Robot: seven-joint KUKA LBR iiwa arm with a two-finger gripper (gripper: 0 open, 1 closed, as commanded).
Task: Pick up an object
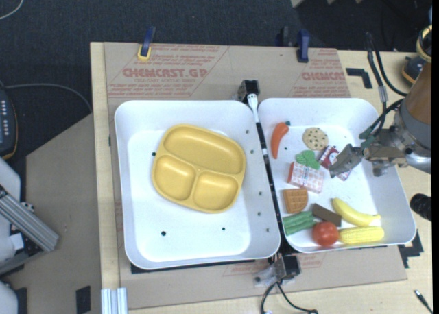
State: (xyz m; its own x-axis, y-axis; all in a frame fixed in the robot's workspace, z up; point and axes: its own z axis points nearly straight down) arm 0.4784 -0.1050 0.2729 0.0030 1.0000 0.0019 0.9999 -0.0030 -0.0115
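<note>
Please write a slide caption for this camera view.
Two-finger gripper over right white bin of toy food; yellow divided plastic tray in left.

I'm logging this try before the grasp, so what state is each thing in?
yellow divided plate: right side up in the left bin, compartments bare.
carrot: lying flat in the right bin, by the divider.
cookie: flat.
banana: on its side.
tomato: resting beside the corn cob.
end effector: low over the right bin.
</note>
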